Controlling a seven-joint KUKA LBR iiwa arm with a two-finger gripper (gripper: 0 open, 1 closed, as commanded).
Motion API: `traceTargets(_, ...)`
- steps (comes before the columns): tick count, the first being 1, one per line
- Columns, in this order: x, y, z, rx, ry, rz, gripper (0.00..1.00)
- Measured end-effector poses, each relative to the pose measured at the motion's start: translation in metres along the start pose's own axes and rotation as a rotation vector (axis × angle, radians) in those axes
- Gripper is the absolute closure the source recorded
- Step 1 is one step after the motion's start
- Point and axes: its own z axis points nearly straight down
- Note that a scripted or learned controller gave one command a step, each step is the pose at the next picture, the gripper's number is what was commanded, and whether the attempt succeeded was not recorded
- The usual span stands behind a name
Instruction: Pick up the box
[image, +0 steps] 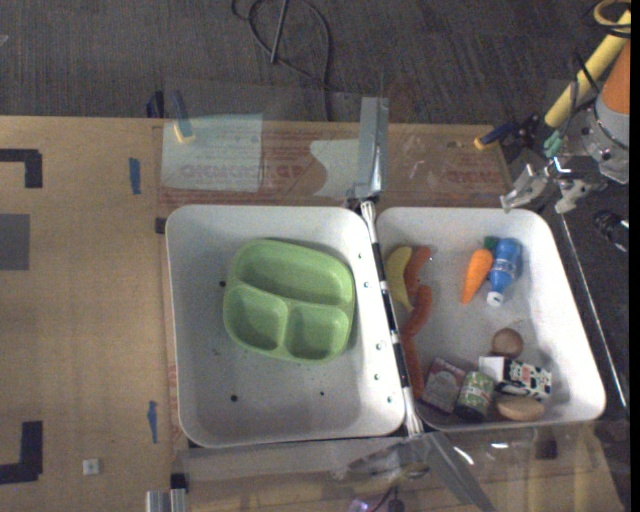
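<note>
Seen from the fixed camera above the bench, the gripper (545, 187) hangs at the upper right, just outside the far right corner of the right bin (578, 330), its two pale fingers (522, 190) spread apart with nothing between them. The box (519, 376), a small white carton printed with black patches, lies on its side near the right bin's front edge, well apart from the gripper and across the bin's length from it.

Crowded around the box are a dark red packet (443, 385) and a green can (476, 394) to its left, a brown round piece (508, 342) just behind it and a tan oval piece (520, 408) just in front. Farther back in the same bin sit a blue bottle (503, 267) and a toy carrot (476, 274) side by side, while a yellow banana (399, 275) and a string of reddish sausage (416, 300) lie along the left wall.

In the left bin (200, 390), a green divided plate (290, 299) rests near the middle, three compartments facing up.
</note>
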Motion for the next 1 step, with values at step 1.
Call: traceTargets(1,-0.0099,-0.0622,0.14,-0.004,0.006,-0.29,0.0)
